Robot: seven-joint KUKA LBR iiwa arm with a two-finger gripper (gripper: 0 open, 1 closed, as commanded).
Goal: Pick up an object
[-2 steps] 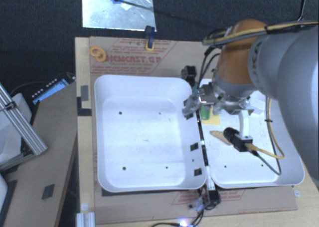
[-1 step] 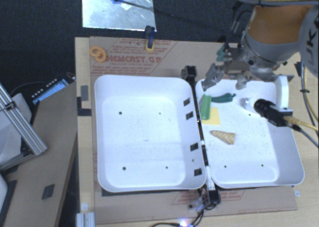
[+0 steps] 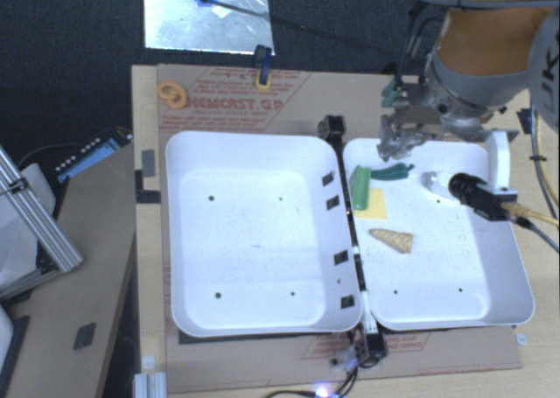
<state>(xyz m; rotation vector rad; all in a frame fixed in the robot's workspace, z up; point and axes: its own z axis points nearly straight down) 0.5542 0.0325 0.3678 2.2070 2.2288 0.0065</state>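
Observation:
Several small objects lie in the right bin point(image 3: 499, 300). A dark green elongated piece point(image 3: 391, 173) rests near the bin's back edge. Beside it, a light green cylinder point(image 3: 360, 188) lies along the left wall, partly on a yellow flat square point(image 3: 375, 205). Further forward, a tan cone-shaped piece point(image 3: 391, 240) points left. A small pale object point(image 3: 430, 180) sits right of the dark green piece. My gripper point(image 3: 396, 148) hangs just above the back of the right bin, right over the dark green piece, with nothing seen held.
The left bin point(image 3: 254, 300) stands beside the right one, joined by black clips point(image 3: 341, 256) along the divider. A black cylinder point(image 3: 472, 191) on the arm juts over the right bin. A yellow clamp point(image 3: 262, 68) and a tape ring point(image 3: 171, 94) sit on the cardboard behind.

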